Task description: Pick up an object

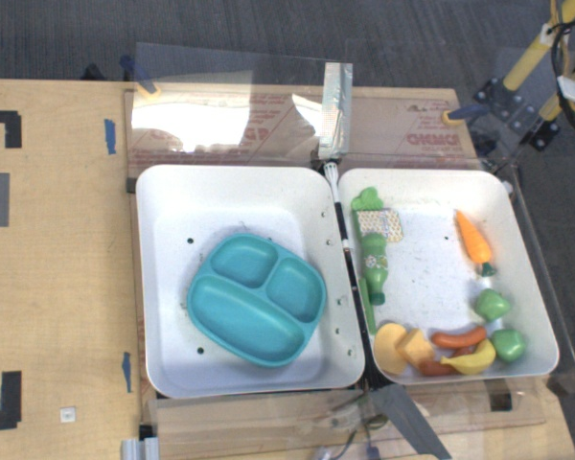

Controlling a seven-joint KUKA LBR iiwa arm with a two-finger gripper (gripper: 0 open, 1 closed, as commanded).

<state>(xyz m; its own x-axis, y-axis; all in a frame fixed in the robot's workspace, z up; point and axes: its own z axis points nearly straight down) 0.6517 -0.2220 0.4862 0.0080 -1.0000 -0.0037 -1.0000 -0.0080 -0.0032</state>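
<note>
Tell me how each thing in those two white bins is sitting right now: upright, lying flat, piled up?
Teal divided plate: flat, right side up, left bin.
Carrot: lying flat, alone, right bin.
Green bottle: lying against the right bin's left wall.
Patterned packet: flat, touching the bottle.
Banana: lying in the front pile.
Red sausage: lying on the pile.

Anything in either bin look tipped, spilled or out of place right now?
Nothing spilled. The teal plate lies flat but skewed in the left bin; the toy food is crowded along the right bin's edges, mostly its near corner.
</note>
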